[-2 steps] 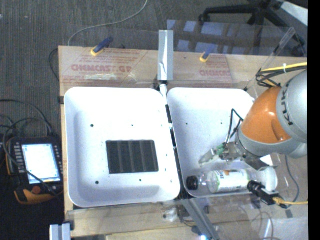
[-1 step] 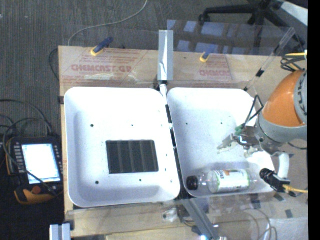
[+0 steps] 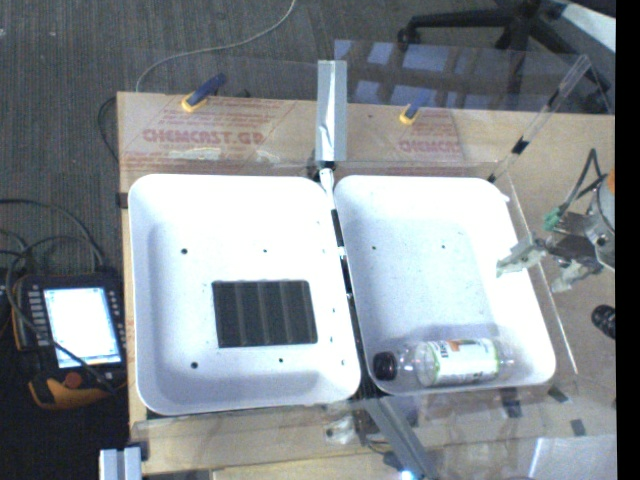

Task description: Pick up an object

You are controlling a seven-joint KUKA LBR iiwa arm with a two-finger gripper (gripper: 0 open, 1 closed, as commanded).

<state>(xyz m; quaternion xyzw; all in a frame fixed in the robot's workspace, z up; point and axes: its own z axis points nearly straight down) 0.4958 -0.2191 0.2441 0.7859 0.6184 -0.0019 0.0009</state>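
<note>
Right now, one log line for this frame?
gripper: over right bin's right rim, fingers unclear | bottle: on its side, right bin front edge | dark ridged tray: left bin | nothing picked yet

A light wooden bench [image 3: 150, 128] carries two shallow white bins set side by side, their inner rims touching. The left bin [image 3: 160, 218] holds a dark ribbed rectangular tray [image 3: 265, 313] lying flat near its middle. The right bin [image 3: 450, 228], just right of the left bin, has a clear plastic bottle [image 3: 445, 361] with a dark cap lying on its side along the near wall. Beyond the left bin, a yellow-and-blue clamp [image 3: 202, 92] sits at the bench's far edge; a second one [image 3: 410, 115] sits further right, possibly holding a clear sheet.
</note>
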